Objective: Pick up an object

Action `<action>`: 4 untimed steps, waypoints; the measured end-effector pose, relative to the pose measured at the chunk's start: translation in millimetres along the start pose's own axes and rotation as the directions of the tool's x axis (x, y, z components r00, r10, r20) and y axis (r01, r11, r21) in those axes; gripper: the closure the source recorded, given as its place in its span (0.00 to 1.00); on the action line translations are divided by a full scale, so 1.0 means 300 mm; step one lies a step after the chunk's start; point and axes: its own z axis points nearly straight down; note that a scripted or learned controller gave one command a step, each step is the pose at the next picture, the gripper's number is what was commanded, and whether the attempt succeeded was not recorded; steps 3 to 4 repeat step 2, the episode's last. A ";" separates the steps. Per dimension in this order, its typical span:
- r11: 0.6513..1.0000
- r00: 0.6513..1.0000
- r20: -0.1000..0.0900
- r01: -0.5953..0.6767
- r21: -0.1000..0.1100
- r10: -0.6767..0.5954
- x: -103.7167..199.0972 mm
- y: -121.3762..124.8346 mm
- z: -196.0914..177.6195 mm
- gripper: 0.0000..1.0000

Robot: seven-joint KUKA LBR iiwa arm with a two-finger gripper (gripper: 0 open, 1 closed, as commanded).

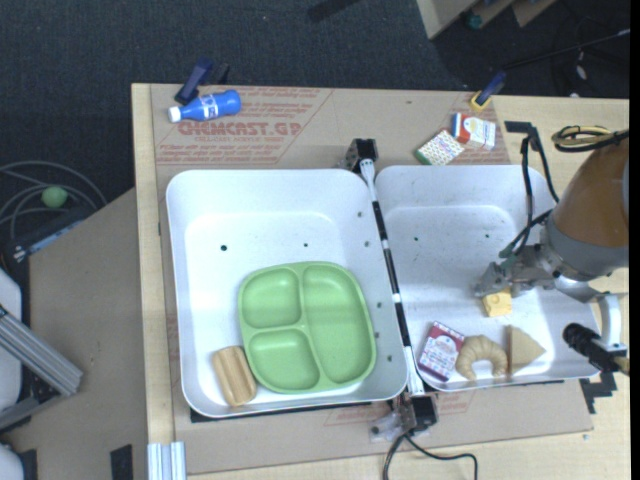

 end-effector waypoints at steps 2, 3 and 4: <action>1.000 1.000 -0.001 0.003 -0.002 -0.003 0.361 0.012 -0.302 1.00; 1.000 1.000 -0.001 0.003 -0.002 -0.003 0.361 0.012 -0.302 1.00; 1.000 1.000 -0.001 0.003 -0.002 -0.003 0.361 0.012 -0.302 1.00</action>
